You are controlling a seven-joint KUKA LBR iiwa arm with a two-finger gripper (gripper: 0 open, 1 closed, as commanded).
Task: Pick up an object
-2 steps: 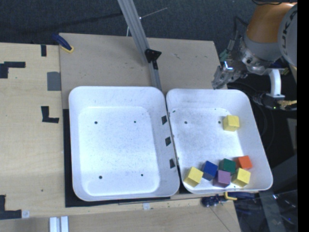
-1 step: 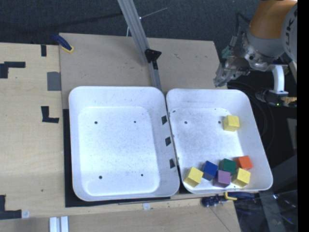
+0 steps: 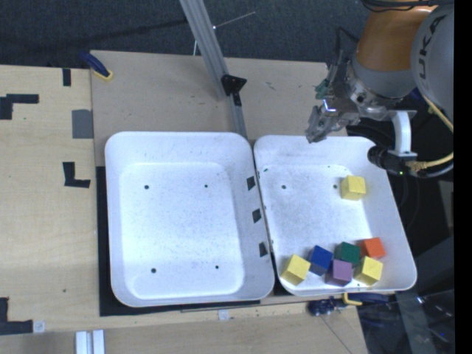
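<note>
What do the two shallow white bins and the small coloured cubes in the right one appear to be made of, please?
Two shallow white bins: probably moulded plastic, with rounded corners, a raised rim and a soft sheen, speckled with dark marks. Small coloured cubes: solid-coloured with matte faces and crisp edges, perhaps painted wood or foam; the view cannot settle which.
</note>
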